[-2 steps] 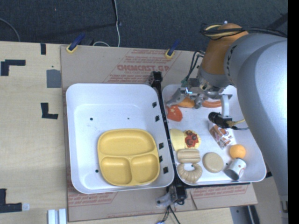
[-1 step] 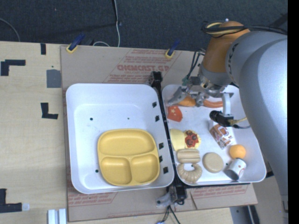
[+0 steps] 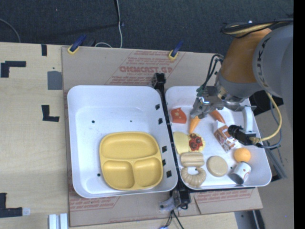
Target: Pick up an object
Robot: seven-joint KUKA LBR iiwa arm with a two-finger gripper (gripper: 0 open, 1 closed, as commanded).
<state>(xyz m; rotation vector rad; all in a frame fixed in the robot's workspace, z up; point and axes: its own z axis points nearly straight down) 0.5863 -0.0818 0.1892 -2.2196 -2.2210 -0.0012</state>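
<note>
arm [image 3: 267,46]: grey | orange band | black cables | metal wrist

Pale wooden bench [image 3: 28,142] under brown cardboard sheet [image 3: 138,68], dark, perhaps carpeted floor [image 3: 157,13] beyond.

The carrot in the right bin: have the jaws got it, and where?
It cannot be told. The gripper hangs right above the carrot, near its upper end, but the view does not show it clamped.

Both bins [image 3: 81,104] look like smooth, glossy white plastic. The yellow tray [image 3: 131,159] is matt plastic. The bench [image 3: 24,128] looks like pale wood, under brown cardboard [image 3: 138,68].
</note>
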